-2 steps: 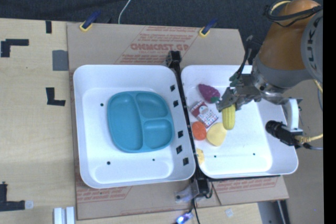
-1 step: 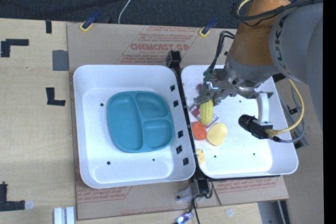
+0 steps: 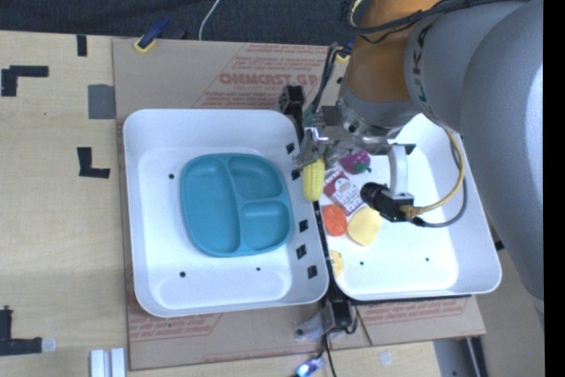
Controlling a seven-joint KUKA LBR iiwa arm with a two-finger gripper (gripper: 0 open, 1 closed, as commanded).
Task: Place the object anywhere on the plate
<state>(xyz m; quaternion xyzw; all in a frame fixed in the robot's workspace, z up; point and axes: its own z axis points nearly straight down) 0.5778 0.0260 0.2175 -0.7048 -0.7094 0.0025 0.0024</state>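
Gripper [image 3: 311, 156] of the grey arm [image 3: 477, 93] hangs over the seam between the 2 shallow white bins, low against the inner wall of the right bin [image 3: 459, 274]. A small yellow corn-cob toy [image 3: 313, 179] sits right at its tip, upright and slightly tilted, but the wrist and its orange band [image 3: 388, 49] cover the fingertips, so whether the piece is pinched or merely touched cannot be told, nor how wide the gripper stands.

Just right of the corn-cob lie a red-and-white patterned packet [image 3: 341, 188], a purple toy piece [image 3: 357, 161], an orange round toy [image 3: 334, 220] and a pale yellow lemon-shaped toy [image 3: 364, 227], all close together near the left side of the right bin. A black cable with a yellow lead [image 3: 415, 209] loops over them.

Left bin [image 3: 146, 137] holds a teal plastic plate with 3 compartments [image 3: 236, 203], lying flat near the middle. The corn-cob is beside the plate's right edge, apart from it, with the bin wall between.
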